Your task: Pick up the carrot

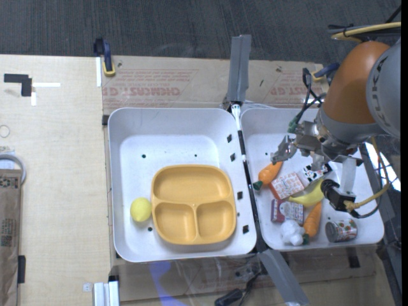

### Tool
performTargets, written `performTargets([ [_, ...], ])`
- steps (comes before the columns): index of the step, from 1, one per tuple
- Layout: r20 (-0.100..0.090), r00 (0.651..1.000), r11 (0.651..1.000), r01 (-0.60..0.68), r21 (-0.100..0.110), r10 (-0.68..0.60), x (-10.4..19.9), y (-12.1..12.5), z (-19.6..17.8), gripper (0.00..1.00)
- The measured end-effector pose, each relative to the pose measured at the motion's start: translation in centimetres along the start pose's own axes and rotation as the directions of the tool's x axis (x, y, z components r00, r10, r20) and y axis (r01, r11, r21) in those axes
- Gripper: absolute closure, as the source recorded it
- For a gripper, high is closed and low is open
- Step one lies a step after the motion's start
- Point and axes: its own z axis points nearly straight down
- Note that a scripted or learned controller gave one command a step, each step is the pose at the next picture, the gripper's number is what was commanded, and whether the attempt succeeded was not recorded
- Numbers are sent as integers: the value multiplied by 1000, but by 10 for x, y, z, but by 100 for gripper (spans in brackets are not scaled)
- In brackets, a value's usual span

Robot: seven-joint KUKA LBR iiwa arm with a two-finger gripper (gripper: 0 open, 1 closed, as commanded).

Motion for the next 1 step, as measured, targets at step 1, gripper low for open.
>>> performTargets([
  [1, 1, 998, 998, -69, -1, 69, -7, -2, -77, 0],
])
